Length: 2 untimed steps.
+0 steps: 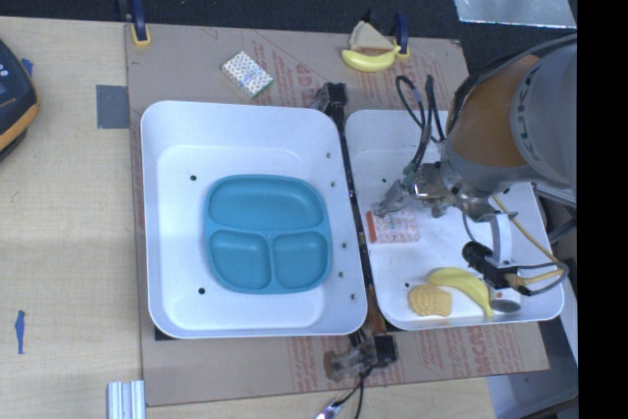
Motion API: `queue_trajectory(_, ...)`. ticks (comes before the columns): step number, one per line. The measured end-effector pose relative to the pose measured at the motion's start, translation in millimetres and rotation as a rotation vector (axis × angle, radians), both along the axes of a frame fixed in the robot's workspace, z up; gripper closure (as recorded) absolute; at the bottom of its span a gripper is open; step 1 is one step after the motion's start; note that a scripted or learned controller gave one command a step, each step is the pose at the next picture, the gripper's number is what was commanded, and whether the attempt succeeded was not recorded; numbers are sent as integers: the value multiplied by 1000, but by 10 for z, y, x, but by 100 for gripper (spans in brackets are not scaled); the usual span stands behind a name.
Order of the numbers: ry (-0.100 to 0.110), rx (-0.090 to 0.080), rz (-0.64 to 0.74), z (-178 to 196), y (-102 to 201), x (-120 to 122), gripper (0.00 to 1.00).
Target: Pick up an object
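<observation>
My gripper (394, 200) hangs low over the left part of the right bin (392, 137), below the grey arm with its orange band. Just under it, by the bin's left wall, lies a flat white packet with red print (395, 230). Whether the gripper touches the packet I cannot tell. A yellow banana (459, 286) and a pale yellow ridged piece (429, 300) lie near the bin's front edge, apart from the gripper.
The left bin (167, 152) holds a blue divided plate (267, 233). Behind the bins on the cardboard sit a second banana with a wedge (370, 55) and a small patterned square (246, 73). A black and orange device (12, 98) is at the far left.
</observation>
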<state>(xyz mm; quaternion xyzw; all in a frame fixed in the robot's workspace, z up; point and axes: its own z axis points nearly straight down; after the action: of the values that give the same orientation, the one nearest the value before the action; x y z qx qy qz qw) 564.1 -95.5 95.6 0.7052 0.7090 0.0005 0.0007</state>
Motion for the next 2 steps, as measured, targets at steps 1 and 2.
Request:
queue_trajectory(1,4,0,-1,-34,-244,623,0)
queue_trajectory(2,6,0,-1,-40,25,168,0)
